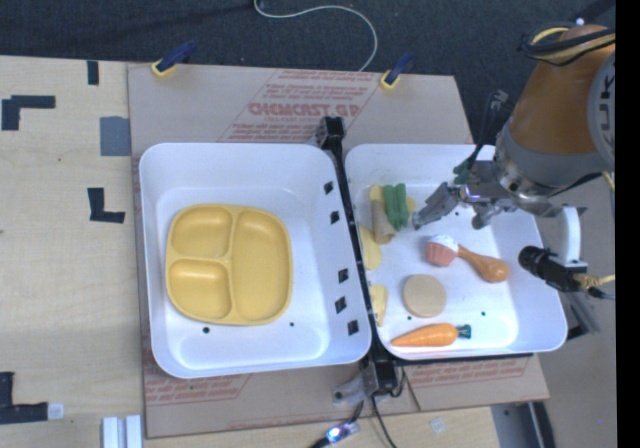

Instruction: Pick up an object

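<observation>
The gripper (455, 211) hangs over the right bin (540, 336) with its fingers spread and nothing between them, one tip pointing toward nine o'clock. A descent from here could go wrong by landing in the bare floor between items, or by nudging the pink-and-white piece (441, 251) aside, since the pieces lie close together. That piece sits just at six o'clock of the gripper, seemingly nearest, with the green piece (397, 204) at nine o'clock and the carrot (425, 336) farther toward six.

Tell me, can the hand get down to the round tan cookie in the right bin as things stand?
Probably yes. The hand hangs over the right bin, and the cookie lies flat in a clear patch, apart from the carrot and the pink cupcake, with nothing covering it.
</observation>
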`<state>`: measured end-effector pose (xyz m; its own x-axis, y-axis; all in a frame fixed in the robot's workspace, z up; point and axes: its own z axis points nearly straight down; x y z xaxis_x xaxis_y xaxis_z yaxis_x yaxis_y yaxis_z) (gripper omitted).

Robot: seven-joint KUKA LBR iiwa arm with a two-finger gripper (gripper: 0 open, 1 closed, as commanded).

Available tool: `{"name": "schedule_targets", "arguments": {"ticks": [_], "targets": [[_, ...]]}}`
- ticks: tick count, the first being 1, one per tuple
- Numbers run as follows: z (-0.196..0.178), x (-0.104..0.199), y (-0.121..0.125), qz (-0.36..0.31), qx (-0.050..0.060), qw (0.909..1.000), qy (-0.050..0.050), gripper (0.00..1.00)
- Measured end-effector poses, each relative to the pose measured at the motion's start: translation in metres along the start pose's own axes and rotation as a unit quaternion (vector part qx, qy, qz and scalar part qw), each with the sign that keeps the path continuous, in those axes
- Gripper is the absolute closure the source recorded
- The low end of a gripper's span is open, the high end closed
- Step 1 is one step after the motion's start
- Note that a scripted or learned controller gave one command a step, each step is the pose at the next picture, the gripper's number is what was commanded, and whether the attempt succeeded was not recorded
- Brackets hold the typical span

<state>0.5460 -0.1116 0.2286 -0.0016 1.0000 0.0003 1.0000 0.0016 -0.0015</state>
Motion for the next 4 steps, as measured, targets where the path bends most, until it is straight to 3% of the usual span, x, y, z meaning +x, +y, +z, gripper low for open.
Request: {"name": "schedule_targets", "arguments": {"ticks": [1,2,3,4], "targets": [[0.047,0.019,-0.057,0.001,0.005,1.0,0.001,0.0],[-0.018,0.092,-0.062,-0.004,-0.002,1.0,0.001,0.0],[-0.189,0.15,-0.061,-0.004,-0.009,0.9999,0.002,0.0],[-0.19,0.147,-0.062,-0.001,0.0,1.0,-0.001,1.0]]}}
